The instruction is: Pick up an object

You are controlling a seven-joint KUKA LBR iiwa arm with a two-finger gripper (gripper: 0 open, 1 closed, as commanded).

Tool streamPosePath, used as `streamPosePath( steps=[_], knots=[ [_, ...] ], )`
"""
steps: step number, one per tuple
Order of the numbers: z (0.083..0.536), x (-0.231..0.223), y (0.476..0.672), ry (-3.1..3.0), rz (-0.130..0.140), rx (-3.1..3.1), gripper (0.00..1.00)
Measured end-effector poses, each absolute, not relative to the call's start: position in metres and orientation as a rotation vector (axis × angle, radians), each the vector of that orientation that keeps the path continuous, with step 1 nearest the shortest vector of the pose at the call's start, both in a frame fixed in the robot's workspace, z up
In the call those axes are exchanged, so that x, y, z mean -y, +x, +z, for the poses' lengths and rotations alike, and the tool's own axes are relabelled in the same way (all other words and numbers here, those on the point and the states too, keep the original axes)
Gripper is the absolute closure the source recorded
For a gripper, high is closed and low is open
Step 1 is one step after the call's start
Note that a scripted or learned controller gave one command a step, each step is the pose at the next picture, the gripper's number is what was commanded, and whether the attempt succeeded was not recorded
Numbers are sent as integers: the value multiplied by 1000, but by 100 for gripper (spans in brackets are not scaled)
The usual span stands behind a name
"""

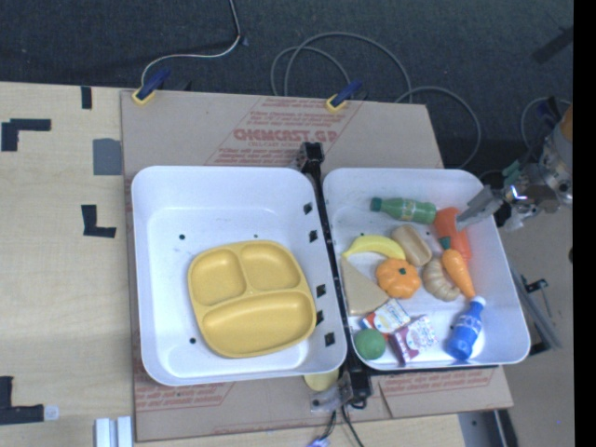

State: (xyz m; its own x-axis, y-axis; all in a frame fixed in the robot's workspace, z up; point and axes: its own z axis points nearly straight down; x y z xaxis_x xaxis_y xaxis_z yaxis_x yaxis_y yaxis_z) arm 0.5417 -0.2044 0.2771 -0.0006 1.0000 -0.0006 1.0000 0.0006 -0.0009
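The right bin (494, 343) holds several toy foods. A green bottle (405, 209) lies at the back, with a red-orange piece (451, 227) to its right. Nearer the middle are a banana (371, 246), a bread roll (413, 245), an orange pumpkin (399, 277), a carrot (457, 271) and a brown lump (438, 280). A blue bottle (466, 331), a green lime (370, 344) and small packets (402, 326) lie at the front. My gripper (468, 216) reaches in over the right rim, its tip just above the red-orange piece. I see nothing held in it.
A yellow divided plate (251, 296) lies in the left bin (154, 250). A pale wedge (361, 289) sits by the divider between the bins. Both bins rest on cardboard (279, 128), with cables on the dark floor behind.
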Motion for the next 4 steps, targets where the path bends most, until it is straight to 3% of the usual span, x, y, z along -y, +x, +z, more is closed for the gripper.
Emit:
streamPosePath(
  steps=[1,2,3,4],
  knots=[
    [142,223,597,-2214,9,2219,0],
    [83,218,662,-2175,51,2209,0],
    [92,218,659,-2181,54,2207,100],
    [198,118,619,-2214,-11,2234,100]
  ],
)
